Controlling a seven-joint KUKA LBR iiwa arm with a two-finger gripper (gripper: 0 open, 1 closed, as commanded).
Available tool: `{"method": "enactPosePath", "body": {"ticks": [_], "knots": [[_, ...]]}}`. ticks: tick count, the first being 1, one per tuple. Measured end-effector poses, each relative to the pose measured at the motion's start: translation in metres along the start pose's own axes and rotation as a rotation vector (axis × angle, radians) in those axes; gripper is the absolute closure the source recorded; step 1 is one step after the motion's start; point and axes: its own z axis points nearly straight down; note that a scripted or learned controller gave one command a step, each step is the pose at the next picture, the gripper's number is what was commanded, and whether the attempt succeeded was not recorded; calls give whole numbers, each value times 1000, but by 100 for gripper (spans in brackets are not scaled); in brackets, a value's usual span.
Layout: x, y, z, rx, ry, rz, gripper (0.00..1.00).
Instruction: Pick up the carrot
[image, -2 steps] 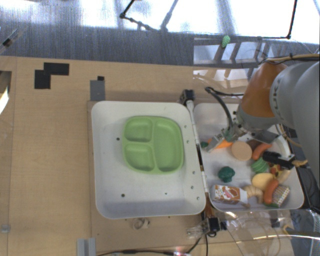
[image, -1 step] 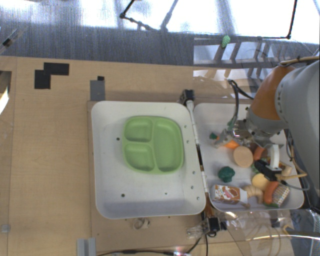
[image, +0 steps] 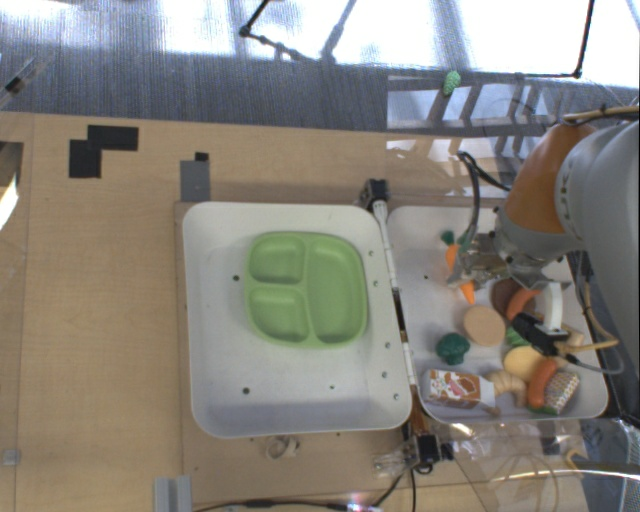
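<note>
Two white bins sit side by side on the bench; the left bin (image: 215, 400) carries a green divided plate (image: 304, 287), and the right bin (image: 420, 225) beside that plate holds the carrot (image: 452, 256), orange with a green top. The gripper (image: 483, 262) hangs just beyond the carrot on the side away from the plate. Whether it is open or closed cannot be told.

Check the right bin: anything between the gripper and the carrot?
Nothing visible. The carrot lies near the right bin's far left side, and the gripper sits right beside it. Other food lies nearer the camera, off that path.
</note>
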Motion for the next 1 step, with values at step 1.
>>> {"method": "enactPosePath", "body": {"ticks": [1], "knots": [[33, 61, -105, 50, 3, 70, 100]]}}
